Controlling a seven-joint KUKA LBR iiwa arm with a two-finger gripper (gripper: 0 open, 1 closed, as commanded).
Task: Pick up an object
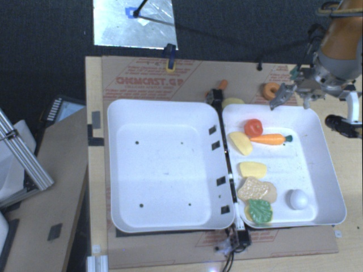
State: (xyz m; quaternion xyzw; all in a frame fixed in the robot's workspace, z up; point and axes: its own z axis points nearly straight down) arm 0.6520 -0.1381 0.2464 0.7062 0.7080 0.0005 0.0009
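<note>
Nearest, a green leafy toy (260, 211) overlaps a tan cracker-like piece (254, 189) in the right white bin (323, 169), so a grab there may lift two or slip. Farther back, the orange plastic carrot (267, 139) touches a red tomato (253, 126). Beyond the rim, the claw (295, 95) hovers apparently parted and carrying nothing, though blur obscures it.

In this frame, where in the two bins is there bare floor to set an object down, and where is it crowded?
The left bin is bare wall to wall. In the right bin, items crowd the divider side; free floor lies between the carrot and the white ball.
</note>
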